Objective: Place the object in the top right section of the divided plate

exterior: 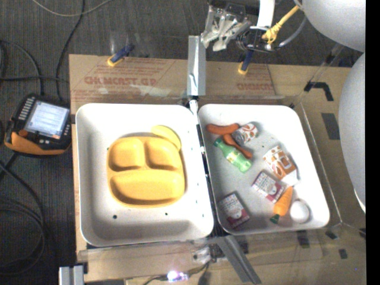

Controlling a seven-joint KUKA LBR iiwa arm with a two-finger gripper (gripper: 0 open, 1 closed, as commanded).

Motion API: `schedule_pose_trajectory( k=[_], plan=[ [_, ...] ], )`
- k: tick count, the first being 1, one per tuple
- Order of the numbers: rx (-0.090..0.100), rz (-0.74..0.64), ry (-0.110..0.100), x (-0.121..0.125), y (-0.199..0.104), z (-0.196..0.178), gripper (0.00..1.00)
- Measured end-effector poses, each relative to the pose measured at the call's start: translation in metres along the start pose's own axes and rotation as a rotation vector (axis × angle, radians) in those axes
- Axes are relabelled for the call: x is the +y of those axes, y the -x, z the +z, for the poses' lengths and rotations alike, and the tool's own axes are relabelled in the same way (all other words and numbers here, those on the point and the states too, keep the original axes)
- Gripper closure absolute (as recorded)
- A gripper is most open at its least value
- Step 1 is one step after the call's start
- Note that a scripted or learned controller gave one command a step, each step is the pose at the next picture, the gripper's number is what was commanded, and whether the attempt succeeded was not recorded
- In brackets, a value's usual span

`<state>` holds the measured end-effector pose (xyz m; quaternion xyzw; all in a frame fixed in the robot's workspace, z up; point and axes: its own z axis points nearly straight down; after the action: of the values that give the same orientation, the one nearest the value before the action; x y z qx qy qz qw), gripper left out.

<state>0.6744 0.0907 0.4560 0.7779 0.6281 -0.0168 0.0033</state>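
The yellow divided plate [145,186] lies in the left bin [89,159]; its top right section [161,154] holds nothing. A flat yellow disc [169,135] pokes out from behind the plate's far right corner. My gripper [221,35] hangs high beyond the back edge of the bins, above the divider between them, with nothing visible in it. Loose in the right bin [309,159] are a sausage [222,128], a small can [247,133], a green bottle [233,155], an orange and white packet [279,162] and a carrot [283,202].
The right bin also holds a small carton [267,184], a dark red carton [233,209] and a white egg [300,210]. A teach pendant [41,123] lies left of the bench. Clamps [120,54] sit on the cardboard behind the bins.
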Motion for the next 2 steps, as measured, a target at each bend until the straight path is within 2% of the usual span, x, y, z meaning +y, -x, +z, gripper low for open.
schedule_pose_trajectory(
  k=[1,2],
  plan=[
    [0.026,-0.094,0.012,-0.0355,-0.1403,0.0257,1.0],
    [0.02,-0.096,0.009,-0.0347,-0.141,0.0198,1.0]
  ],
)
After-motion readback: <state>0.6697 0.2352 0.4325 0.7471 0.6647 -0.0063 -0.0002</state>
